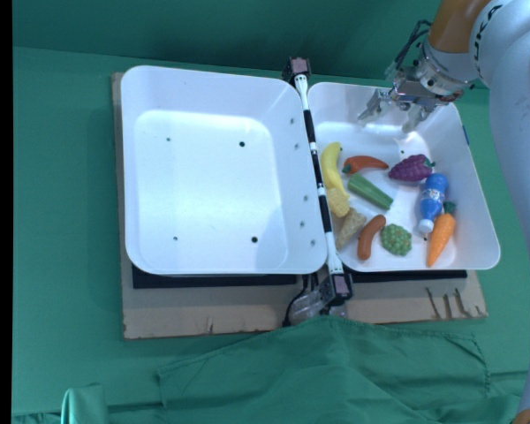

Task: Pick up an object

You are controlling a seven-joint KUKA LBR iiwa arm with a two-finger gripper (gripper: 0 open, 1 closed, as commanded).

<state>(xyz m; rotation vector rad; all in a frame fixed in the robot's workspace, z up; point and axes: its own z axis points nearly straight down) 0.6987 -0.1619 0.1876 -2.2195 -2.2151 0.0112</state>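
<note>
The right bin (477, 237) holds several toy foods: a yellow banana (332, 163), a red chili pepper (365, 162), a green cucumber (370, 192), purple grapes (411, 168), a blue and white bottle (431, 197), an orange carrot (441, 238), a green broccoli-like piece (396, 239), a brown sausage (370, 237), a yellow corn piece (338, 202) and a tan piece (351, 228). My gripper (390, 116) hangs over the far part of this bin, above the grapes and chili. Its fingers (369, 109) are spread open with nothing between them.
The left bin (141, 87) is white with a few small dark dots on its floor. A black and white divider bar (314, 162) runs between the bins. Both sit on cardboard (203, 312) over green cloth. The grey arm (517, 104) comes down the right side.
</note>
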